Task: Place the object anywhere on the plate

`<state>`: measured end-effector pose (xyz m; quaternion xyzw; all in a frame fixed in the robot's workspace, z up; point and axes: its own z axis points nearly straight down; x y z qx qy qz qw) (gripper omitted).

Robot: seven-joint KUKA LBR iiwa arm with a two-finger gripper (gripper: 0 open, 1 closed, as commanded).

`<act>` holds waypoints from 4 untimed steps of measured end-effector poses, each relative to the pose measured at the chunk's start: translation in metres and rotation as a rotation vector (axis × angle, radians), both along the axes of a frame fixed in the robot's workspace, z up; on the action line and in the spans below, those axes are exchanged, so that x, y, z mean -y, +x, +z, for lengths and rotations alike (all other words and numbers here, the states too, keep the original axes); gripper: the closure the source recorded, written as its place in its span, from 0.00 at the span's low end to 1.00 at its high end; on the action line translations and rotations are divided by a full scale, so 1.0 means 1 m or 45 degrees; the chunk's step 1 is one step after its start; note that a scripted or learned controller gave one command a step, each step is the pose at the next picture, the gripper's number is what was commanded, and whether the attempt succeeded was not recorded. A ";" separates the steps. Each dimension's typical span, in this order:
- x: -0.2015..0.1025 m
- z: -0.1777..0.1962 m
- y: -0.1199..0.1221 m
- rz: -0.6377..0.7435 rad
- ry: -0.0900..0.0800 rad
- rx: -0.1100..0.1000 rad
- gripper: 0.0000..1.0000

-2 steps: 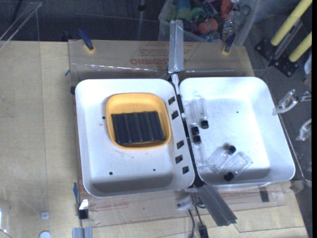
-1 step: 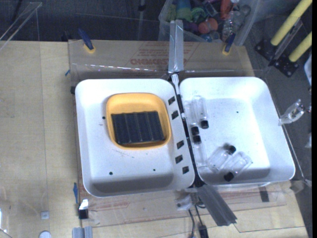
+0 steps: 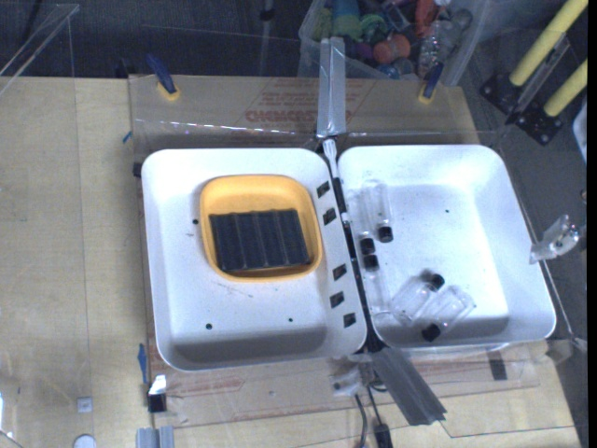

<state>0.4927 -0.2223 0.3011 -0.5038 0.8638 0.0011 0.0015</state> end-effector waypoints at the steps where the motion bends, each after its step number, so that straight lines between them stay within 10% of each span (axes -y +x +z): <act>1: 0.001 0.012 -0.012 0.438 -0.002 0.006 0.00; 3: -0.016 -0.042 -0.013 1.211 0.003 -0.001 0.00; 4: -0.017 -0.032 -0.012 1.206 0.007 0.004 1.00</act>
